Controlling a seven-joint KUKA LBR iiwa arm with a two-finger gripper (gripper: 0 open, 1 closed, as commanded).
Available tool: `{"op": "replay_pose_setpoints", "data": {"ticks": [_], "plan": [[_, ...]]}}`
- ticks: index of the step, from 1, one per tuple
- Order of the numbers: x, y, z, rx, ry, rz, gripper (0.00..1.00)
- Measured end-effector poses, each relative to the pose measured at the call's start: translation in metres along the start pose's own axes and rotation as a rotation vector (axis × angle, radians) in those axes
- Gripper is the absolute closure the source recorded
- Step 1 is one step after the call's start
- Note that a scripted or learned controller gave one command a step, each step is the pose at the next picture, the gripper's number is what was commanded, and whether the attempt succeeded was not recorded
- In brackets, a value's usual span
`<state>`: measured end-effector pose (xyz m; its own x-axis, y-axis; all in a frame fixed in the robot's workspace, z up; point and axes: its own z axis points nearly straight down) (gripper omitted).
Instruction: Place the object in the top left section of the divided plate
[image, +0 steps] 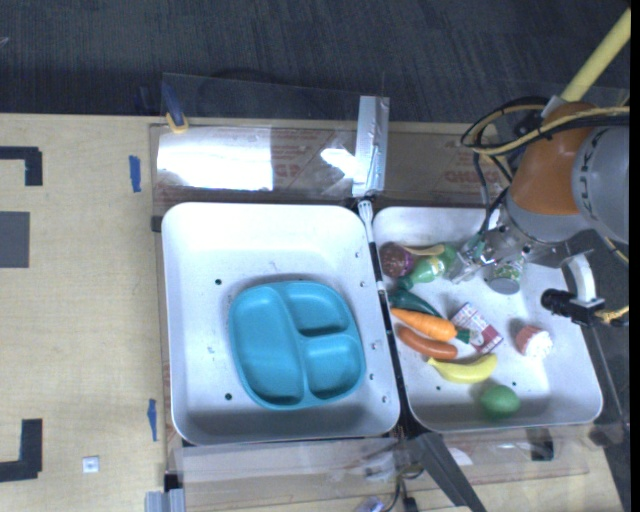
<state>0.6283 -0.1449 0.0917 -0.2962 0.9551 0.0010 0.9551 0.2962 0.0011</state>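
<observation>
The worktop (70, 330) is carrying two white bins side by side. The left bin (200, 250) is holding the blue divided plate (297, 343), all its sections lying bare. The arm (575, 180) is reaching in from the right, its gripper (487, 255) hanging low over the far part of the right bin (570, 400), just beside a green and yellow piece (432, 267); whether it is open or closed, I cannot tell. Toy food is sitting scattered there: a carrot (425, 323), a banana (465, 369), a green lime (499, 400), a purple piece (397, 261) at far left
</observation>
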Motion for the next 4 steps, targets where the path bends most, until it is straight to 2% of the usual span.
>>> {"op": "replay_pose_setpoints", "data": {"ticks": [1,2,3,4], "plan": [[0.007,-0.034,-0.109,-0.009,-0.007,-0.027,1.00],[-0.022,-0.025,-0.204,-0.006,-0.006,0.168,1.00],[-0.035,-0.035,0.002,-0.005,-0.005,-0.027,1.00],[0.015,0.010,0.004,-0.005,-0.003,0.048,1.00]]}}
